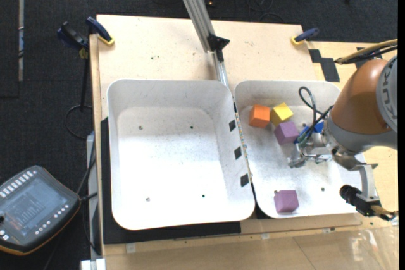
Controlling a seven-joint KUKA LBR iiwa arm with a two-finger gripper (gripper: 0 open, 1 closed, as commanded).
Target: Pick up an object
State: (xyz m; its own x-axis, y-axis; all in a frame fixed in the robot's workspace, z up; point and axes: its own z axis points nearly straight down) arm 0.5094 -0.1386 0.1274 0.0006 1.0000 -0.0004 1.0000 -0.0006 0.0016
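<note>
nearest the bottom edge, at the lower left, a grey handheld pendant [31, 212] with an orange rim lies off the bench on the dark floor. just above the bench's front edge, a purple cube [286, 200] sits alone near the front of the right bin [269, 212], well apart from the other blocks. the left bin [171, 155] lies beside it, their inner walls touching along a seam marked with small black tabs.

further back in the right bin, the gripper [300, 158] hangs low over the bin floor at the end of the grey arm [364, 114], whose orange band bulks in from the right. the fingers are too small and cluttered by blue and black cables to read, so i cannot tell whether they are spread or pressed together, and no block is seen between them. a second purple cube [286, 132] sits just up and left of the gripper, close to it; whether they touch is unclear.

behind that cube, a yellow cube [281, 113] and an orange cube [259, 116] rest side by side, the yellow one touching or nearly touching the purple one.

beyond the bins, a slanted metal rail [193, 0] rises from the bench's back, with yellow-and-blue clamps [101, 31] at the far corners.
</note>
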